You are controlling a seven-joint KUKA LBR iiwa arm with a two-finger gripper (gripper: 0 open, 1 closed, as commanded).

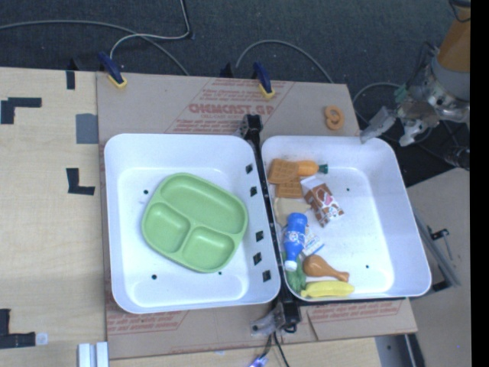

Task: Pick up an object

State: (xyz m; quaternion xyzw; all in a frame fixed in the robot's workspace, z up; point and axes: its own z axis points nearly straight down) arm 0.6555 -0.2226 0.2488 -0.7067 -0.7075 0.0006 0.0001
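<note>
Hand (391, 125) outside bin, carrot (305, 168) well apart

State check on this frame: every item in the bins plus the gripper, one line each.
green divided plate: flat in the left bin, nothing in it
blue bottle: lying on its side, right bin
carrot: lying on the crackers
crackers: flat, stacked
snack packet: lying flat
drumstick: lying beside the banana
banana: lying at the bin's near wall
gripper: above the right bin's far corner, holding nothing
</note>
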